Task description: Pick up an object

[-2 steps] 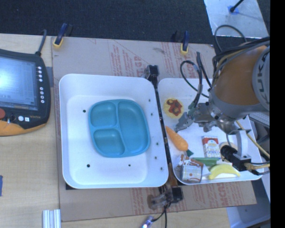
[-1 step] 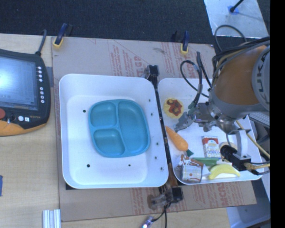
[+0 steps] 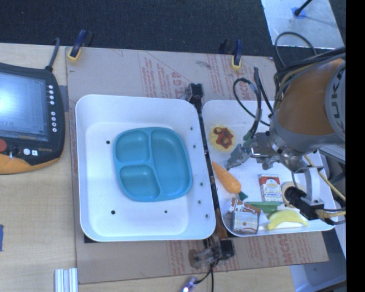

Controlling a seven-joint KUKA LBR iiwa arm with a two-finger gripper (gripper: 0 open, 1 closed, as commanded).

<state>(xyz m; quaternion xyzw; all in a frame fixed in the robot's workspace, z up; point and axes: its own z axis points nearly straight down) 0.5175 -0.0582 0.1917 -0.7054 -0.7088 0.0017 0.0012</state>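
Left bin: blue divided plate. Right bin: carrot, banana, cartons. Gripper: state cannot be determined

We see two white bins: the left bin and the right bin look like smooth, slightly glossy plastic. In the left one lies a blue divided plate of matt plastic. The brown sheet beneath them looks like printed cardboard, dull and flat, and the bench at its left edge shows pale wood grain. The carrot and banana seem smooth moulded plastic. The arm's orange band has a soft sheen.
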